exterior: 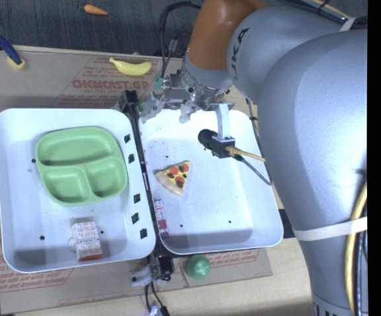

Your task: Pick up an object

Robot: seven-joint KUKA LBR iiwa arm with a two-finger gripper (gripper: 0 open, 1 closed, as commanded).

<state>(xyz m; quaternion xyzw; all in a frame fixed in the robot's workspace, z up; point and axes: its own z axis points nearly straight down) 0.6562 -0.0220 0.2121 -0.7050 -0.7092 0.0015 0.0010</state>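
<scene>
A toy pizza slice [175, 177] lies in the right bin [243, 232], left of its middle. A small red and white packet [159, 217] rests against that bin's left wall. My gripper [172, 103] hangs over the far left corner of the right bin, well above and behind the pizza slice, with nothing seen in it. In the left bin [12, 196] a green divided tray [82, 163] fills the far half, and a small wrapped block [86, 239] sits near the front wall.
A yellow banana [131, 65] lies on the cardboard behind the bins, a green ball [198, 266] in front of the right bin. A blue object [9, 51] and an orange carrot [95, 9] lie far back left. The grey arm covers the right side.
</scene>
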